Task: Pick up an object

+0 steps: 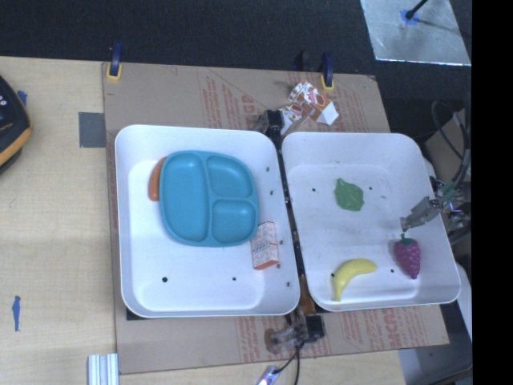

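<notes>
Gripper at right bin's far right edge, poised just above purple grapes, holding nothing; finger spread too small to tell. Seemingly approach stage, nothing lifted: banana lower left of gripper, green piece to its left. Next, probably: drop onto grapes, close around them, lift.

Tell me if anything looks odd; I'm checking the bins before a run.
An orange object in the left bin lies mostly hidden under the blue divided plate. A crumpled wrapper lies outside the bins, on the cardboard behind them.
</notes>
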You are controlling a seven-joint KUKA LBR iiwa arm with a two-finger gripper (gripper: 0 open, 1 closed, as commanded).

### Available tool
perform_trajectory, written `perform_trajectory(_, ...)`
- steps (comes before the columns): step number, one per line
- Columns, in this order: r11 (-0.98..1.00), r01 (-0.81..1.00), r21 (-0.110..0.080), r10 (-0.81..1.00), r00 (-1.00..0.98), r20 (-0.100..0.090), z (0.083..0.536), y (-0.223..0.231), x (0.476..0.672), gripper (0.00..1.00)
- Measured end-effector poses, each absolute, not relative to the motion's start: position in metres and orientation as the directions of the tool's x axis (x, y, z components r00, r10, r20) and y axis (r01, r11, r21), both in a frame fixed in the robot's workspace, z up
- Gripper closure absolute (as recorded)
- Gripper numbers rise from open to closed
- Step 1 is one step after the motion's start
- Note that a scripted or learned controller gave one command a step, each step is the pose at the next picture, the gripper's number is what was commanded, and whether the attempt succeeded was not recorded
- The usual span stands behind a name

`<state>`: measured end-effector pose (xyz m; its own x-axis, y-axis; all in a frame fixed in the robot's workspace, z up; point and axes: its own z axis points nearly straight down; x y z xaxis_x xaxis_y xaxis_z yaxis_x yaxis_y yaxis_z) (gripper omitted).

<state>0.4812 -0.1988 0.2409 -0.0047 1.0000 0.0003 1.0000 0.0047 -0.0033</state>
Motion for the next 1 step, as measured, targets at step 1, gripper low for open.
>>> perform_trajectory(1, 0.006, 1.000, -0.004, 1.000, -0.006, -0.001, 0.1666, -0.2119, 0.5888, 0.00)
